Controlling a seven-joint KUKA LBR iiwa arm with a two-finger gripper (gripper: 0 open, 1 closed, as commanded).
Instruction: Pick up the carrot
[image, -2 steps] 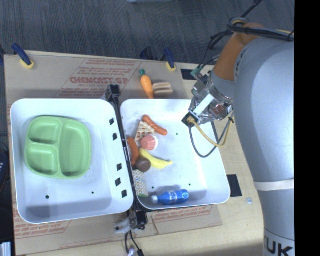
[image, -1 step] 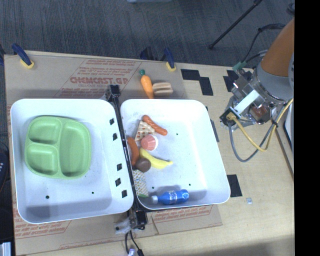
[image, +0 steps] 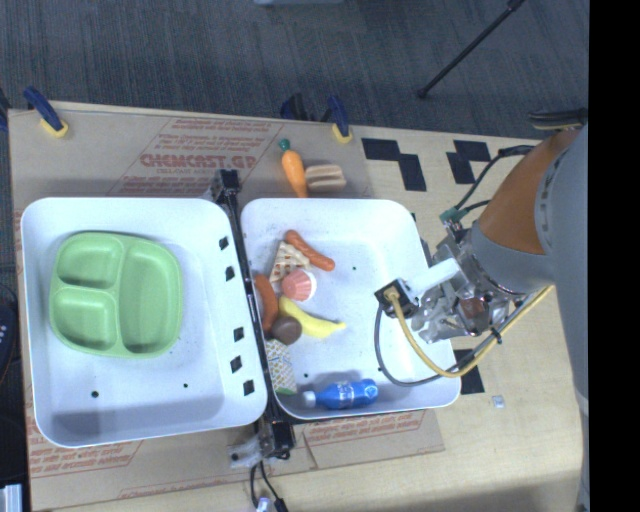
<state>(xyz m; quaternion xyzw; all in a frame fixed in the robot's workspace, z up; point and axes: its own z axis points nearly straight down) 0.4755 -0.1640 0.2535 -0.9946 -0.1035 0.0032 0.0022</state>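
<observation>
The carrot (image: 293, 172), orange with a small green top, lies on the cardboard bench just beyond the far rim of the right bin (image: 400, 225), outside both bins. My gripper (image: 432, 316) hangs over the right edge of the right bin, well to the right of and nearer than the carrot, with a yellow cable looping beneath it. Nothing shows between it and the carrot but the bin's contents.
A tan bun-like toy (image: 325, 179) touches the carrot's right side. The right bin holds a sausage (image: 309, 252), a waffle piece (image: 286, 266), a pink round toy (image: 299, 286), a banana (image: 313, 322) and a blue bottle (image: 342, 393). A green divided plate (image: 115, 293) sits in the left bin.
</observation>
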